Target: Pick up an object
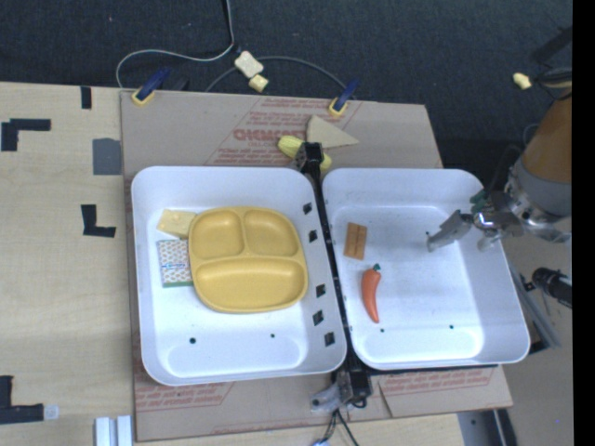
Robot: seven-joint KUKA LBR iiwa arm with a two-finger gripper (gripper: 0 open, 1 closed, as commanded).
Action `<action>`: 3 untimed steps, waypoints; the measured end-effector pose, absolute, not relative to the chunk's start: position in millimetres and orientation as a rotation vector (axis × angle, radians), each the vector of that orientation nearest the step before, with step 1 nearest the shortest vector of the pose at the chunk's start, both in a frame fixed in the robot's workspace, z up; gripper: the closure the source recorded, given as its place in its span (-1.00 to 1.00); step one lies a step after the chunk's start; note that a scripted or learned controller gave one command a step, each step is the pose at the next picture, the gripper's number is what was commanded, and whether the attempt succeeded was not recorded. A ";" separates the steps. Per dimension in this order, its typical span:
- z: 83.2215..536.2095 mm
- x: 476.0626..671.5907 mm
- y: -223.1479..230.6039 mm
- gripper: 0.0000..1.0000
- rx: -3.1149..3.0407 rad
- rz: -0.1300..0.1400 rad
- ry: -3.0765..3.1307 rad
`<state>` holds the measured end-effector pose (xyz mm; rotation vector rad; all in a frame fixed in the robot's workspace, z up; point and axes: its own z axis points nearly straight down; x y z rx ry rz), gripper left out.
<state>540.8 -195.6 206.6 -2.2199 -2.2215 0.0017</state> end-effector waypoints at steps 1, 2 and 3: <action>101.0 538.9 -109.6 -1.00 -2.204 0.007 -2.220; 85.9 522.4 -95.6 -1.00 -2.228 -0.002 -2.229; 97.5 523.5 -97.4 1.00 -2.231 -0.002 -2.228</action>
